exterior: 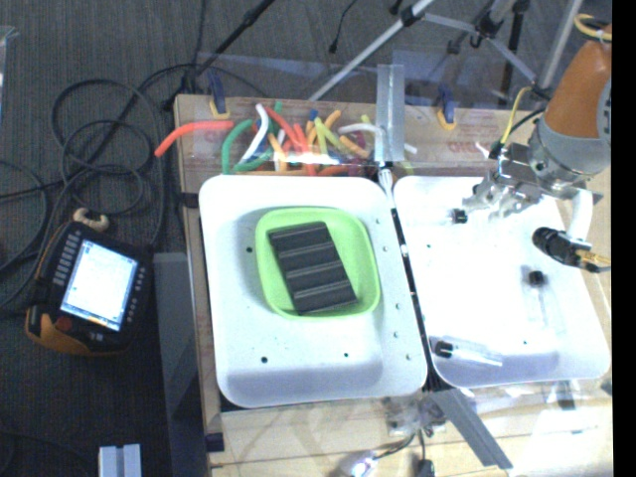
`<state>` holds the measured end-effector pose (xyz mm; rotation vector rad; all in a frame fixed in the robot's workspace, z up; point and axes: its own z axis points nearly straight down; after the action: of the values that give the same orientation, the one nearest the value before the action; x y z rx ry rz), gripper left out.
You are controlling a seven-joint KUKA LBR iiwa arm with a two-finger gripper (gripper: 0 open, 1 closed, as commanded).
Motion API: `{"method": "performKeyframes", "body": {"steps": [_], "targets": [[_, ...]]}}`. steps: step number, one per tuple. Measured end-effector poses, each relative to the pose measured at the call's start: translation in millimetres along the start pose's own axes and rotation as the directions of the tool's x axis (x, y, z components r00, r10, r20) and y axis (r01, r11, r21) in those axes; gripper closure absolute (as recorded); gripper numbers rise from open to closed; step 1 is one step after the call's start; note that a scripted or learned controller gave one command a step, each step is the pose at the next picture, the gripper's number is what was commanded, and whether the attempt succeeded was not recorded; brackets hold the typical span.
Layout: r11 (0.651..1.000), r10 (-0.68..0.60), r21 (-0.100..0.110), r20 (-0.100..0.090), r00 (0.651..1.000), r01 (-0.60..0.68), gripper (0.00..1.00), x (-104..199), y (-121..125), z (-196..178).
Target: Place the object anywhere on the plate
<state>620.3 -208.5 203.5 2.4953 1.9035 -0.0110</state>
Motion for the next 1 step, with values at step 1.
{"method": "performKeyframes", "body": {"steps": [1], "targets": [[1.0,0.0,-0.001,0.0,1.0,0.0,0.0,0.0,0.1,-0.2]]}}
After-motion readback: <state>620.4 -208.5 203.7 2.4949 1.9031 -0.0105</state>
